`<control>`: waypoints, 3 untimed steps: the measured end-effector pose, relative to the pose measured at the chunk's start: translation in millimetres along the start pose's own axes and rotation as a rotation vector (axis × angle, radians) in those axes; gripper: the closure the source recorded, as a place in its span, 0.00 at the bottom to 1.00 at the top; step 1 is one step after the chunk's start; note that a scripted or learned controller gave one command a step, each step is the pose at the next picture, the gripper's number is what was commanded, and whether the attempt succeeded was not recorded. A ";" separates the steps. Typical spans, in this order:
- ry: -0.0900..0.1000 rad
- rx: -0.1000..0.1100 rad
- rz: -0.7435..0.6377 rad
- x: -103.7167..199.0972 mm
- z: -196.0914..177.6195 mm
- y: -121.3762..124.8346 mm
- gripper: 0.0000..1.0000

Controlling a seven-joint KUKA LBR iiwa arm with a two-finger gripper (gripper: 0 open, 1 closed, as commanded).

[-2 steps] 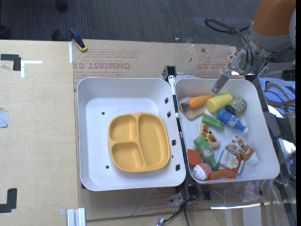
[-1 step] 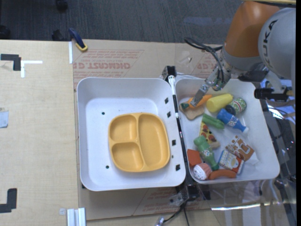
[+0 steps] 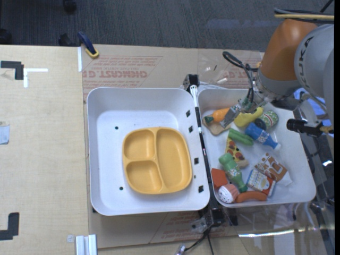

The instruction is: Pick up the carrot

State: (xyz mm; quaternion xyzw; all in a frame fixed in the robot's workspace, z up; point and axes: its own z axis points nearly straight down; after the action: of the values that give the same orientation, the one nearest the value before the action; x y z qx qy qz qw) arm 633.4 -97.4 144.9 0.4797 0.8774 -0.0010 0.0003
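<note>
Carrot, small orange plastic toy with green top (image 3: 219, 115): lies in the right-hand white bin (image 3: 303, 190) just left of the jaws (image 3: 234, 113), long axis running left-right toward them; jaws' state cannot be told, tips hanging beside its near end.

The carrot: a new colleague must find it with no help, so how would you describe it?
Look in the right bin, at its far left corner beside the divider. The carrot lies there, just left of the gripper. It is a small orange piece with a green end, next to a yellow banana.
</note>
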 end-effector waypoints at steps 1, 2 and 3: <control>-0.003 -0.004 0.247 -15.5 50.9 11.5 0.00; -0.007 -0.005 0.243 -16.2 39.8 12.7 1.00; -0.006 -0.005 0.244 -16.0 40.0 12.7 0.00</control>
State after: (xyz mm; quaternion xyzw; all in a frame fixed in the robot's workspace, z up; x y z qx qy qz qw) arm 652.7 -104.2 105.0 0.5828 0.8126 -0.0003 0.0044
